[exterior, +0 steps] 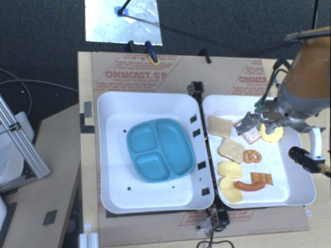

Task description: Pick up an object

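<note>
Camera view, end effector (pixel 250 125) low over right bin (pixel 297 190)

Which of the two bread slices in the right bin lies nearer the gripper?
The upper bread slice, by the bin divider; the gripper sits level with it, while the lower slice lies further down.

Even bright light, slight softness

Divided plate (pixel 160 149) in left bin (pixel 111 138); food pieces (pixel 231 150) in right bin (pixel 300 190).
</note>
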Available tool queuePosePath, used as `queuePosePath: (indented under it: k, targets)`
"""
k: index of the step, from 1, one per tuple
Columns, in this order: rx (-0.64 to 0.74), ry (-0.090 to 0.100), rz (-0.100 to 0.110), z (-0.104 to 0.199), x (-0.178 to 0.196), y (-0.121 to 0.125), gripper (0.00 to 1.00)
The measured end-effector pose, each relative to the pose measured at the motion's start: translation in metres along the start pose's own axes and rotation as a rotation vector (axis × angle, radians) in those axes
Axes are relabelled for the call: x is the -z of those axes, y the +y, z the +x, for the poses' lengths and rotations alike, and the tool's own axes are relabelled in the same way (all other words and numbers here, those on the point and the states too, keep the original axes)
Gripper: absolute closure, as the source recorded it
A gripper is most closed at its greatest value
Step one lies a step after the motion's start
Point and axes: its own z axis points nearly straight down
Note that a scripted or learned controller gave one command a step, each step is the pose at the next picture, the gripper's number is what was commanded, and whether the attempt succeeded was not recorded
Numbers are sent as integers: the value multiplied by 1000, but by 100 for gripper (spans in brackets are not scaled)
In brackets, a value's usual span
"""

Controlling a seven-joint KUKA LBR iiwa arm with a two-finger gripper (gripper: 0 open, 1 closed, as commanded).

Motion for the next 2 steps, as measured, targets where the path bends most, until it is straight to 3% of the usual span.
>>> queuePosePath:
  k: [1, 2]
  targets:
    - [-5, -1, 5, -49, -92, 25, 0]
    - [-2, -1, -3, -46, -76, 27, 100]
